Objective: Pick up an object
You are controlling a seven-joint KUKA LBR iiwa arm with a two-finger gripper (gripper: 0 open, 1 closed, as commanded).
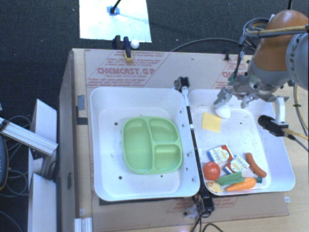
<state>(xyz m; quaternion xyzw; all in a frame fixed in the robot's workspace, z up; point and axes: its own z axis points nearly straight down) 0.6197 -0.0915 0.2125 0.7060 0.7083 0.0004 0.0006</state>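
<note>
My gripper (235, 99) hangs over the far end of the right bin (270, 144), fingers spread open with nothing between them. A white egg-shaped object (223, 111) lies just below the left finger (222, 96), and a yellow cheese slice (211, 122) sits beside it. At the bin's near end are two small cartons (220, 154) (236, 164), a red tomato (211, 170), a sausage (255, 165), a green vegetable (229, 179) and a carrot (241, 184).
The left bin (108, 129) holds a green divided plate (152, 145). A black fitting with cable (272, 124) hangs off the arm over the right bin's right side. The divider rail (190, 124) runs between the bins.
</note>
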